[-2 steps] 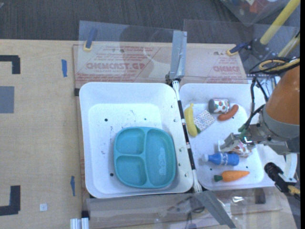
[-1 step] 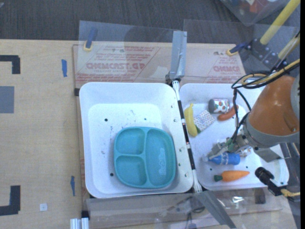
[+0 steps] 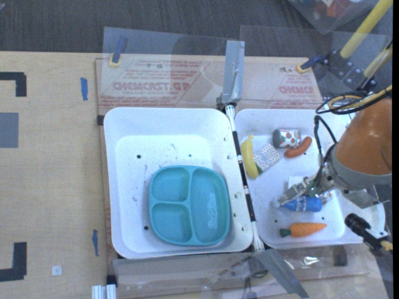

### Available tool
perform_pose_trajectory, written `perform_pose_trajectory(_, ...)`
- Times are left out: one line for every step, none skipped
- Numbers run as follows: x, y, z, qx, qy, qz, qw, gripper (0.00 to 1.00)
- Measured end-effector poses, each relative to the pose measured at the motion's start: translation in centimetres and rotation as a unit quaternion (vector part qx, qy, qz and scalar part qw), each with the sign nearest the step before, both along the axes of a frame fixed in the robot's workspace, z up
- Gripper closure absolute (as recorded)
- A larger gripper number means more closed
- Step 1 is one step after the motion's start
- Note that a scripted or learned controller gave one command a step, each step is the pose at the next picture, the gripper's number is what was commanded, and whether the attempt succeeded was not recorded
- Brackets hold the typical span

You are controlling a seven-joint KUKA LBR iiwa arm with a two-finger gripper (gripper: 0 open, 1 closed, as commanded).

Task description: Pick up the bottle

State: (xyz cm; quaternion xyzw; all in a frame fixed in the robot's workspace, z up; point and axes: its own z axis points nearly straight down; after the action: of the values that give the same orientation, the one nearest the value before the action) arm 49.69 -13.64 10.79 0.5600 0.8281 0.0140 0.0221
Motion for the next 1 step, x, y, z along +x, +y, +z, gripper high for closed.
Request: perform_pose_trajectory(0.24,-2.32,-0.03,0.0023,-0.003,-0.071,0.9975,0.0)
